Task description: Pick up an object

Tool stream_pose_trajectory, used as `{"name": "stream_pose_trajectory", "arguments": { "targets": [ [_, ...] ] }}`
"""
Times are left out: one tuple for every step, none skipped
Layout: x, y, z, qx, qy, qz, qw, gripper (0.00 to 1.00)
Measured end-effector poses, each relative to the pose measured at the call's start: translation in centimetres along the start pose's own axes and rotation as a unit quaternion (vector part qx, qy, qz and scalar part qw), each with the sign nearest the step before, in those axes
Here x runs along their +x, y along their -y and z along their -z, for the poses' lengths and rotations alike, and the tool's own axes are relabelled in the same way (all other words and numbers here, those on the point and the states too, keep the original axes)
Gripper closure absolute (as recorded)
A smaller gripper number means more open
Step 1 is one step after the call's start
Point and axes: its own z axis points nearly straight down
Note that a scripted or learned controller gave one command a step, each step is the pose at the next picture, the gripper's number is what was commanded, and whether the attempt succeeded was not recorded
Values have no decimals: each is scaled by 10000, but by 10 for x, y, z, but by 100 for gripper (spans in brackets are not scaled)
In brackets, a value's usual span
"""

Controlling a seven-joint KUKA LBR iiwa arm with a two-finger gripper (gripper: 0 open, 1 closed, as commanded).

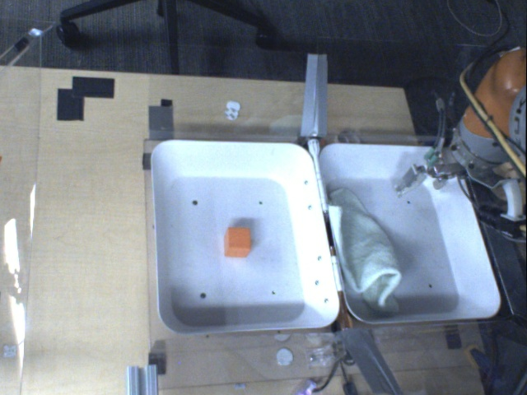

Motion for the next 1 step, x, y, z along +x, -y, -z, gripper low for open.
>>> {"name": "stream_pose_trajectory", "arguments": {
  "targets": [
    [0, -3, 13, -35, 15, 16, 10000, 100]
  ]
}}
